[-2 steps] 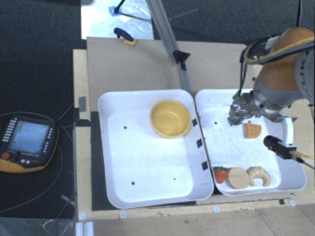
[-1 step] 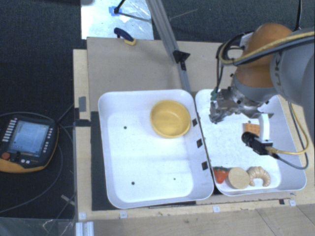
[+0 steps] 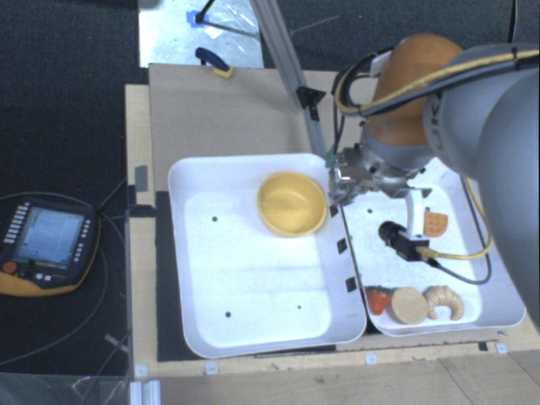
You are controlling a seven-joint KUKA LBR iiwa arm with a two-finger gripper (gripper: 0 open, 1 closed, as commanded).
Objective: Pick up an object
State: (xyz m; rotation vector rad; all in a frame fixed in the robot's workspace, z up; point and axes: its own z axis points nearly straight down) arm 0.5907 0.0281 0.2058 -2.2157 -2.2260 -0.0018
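**Nothing lifted yet: end effector low over the divide between the bins**

The pick looks to be at its start, with every object lying in a bin. The yellow bowl sits upright in the left bin, near that bin's far right corner. In the right bin a red object, a round tan disc and a croissant-shaped piece lie close together along the near edge, while a small orange waffle-like piece rests farther back.

The end effector hangs from the grey arm's wrist over the strip where the two bins meet, just beside the bowl's right rim. From above, the wrist hides its tips, so I cannot tell how far apart they stand or whether they touch anything; nothing is seen between them.

Judging by position, the bowl is the likeliest target. What remains is the whole grasp: closing on an object and raising it clear of the bin.
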